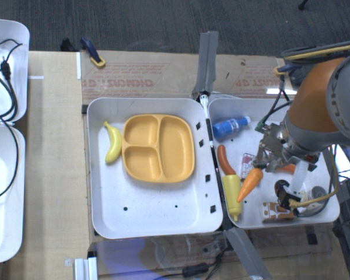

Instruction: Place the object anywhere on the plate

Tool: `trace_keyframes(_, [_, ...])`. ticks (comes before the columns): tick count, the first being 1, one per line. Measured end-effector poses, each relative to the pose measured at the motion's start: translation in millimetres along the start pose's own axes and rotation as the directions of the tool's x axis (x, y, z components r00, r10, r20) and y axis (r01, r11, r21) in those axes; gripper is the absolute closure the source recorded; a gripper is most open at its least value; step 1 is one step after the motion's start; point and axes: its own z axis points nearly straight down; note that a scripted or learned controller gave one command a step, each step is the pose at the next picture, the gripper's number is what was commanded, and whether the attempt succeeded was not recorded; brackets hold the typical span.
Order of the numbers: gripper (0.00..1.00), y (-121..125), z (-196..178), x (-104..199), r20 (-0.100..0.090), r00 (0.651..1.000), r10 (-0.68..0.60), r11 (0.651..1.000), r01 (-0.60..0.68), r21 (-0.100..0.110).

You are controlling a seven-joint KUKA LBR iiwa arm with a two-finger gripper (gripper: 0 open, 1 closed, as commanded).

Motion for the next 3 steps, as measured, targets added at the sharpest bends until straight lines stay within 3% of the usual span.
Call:
trace_keyframes(1, [1.0, 13.8, -0.1, 90.2, 0.0, 1.0, -0.019, 1.0, 0.019, 0.0])
trace_keyframes(2, [1.0, -7.4, -10.4, 125.4, 0.0, 0.991, -0.136, 0.991, 0.136, -0.002])
trace_keyframes(3, [0.0, -7.4, -10.3, 125.2, 0.001, 0.991, -0.136, 0.991, 0.136, -0.002])
